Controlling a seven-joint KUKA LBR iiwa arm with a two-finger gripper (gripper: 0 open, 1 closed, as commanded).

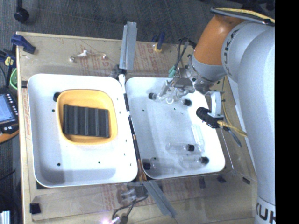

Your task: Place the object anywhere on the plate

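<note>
Plate [88,118], yellow with a dark ridged insert, sits mid left bin [42,162]. Gripper [174,93] hovers at right bin's [159,125] far edge, grip state unclear. Clear objects [189,149] near front-right corner look slippery, easy miss.

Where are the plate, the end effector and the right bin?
plate [86,96]: camera view, on its yellow rim above the dark ridged centre.
end effector [170,96]: camera view, at its clear fingertips.
right bin [163,125]: camera view, on its bare white floor.
</note>
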